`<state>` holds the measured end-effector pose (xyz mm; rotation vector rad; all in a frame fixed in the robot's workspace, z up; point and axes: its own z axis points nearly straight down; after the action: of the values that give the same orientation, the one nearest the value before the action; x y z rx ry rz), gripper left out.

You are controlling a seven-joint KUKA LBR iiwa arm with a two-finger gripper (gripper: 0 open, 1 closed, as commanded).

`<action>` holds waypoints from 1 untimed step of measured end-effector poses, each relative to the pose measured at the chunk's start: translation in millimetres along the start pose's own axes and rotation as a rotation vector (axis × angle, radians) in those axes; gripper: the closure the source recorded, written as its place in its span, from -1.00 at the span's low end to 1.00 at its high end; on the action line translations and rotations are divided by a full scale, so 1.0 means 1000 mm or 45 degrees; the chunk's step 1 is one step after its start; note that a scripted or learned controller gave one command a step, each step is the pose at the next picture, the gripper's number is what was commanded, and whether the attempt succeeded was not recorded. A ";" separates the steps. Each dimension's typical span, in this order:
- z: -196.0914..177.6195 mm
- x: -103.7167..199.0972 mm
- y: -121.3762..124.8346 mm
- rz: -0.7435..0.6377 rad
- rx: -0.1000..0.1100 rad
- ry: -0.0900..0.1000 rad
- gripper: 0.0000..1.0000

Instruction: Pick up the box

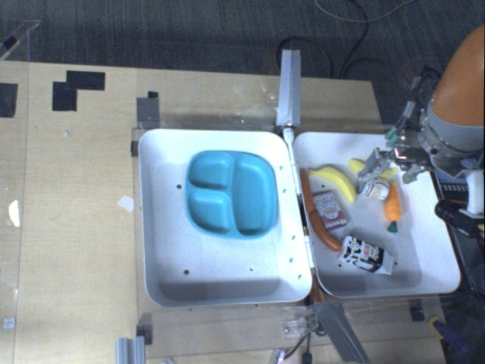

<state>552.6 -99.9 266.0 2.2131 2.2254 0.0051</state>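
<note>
- A small flat box (367, 255) with black-and-white print is seen lying in the right bin (439, 275), near the front.
- Just beside it are a long sausage (318, 224) and a dark packet (330, 208).
- The gripper (385, 170) is held over a curved yellow banana (338, 182); its grip cannot be told.
- A smooth blue tray (231, 192) with three sections is placed in the left bin (163, 271).
- Both bins are set on a pale wooden bench (68, 203).

A pale wooden desk (76, 226) with black patches (76, 88) near its far edge stands on dark grey carpet (167, 14), where a thin cable (356, 10) loops, under even, soft light
</note>
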 end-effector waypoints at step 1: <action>0.138 -0.013 0.065 0.024 -0.020 -0.003 -1.00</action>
<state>618.0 -113.0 128.3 2.2247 2.1961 0.0203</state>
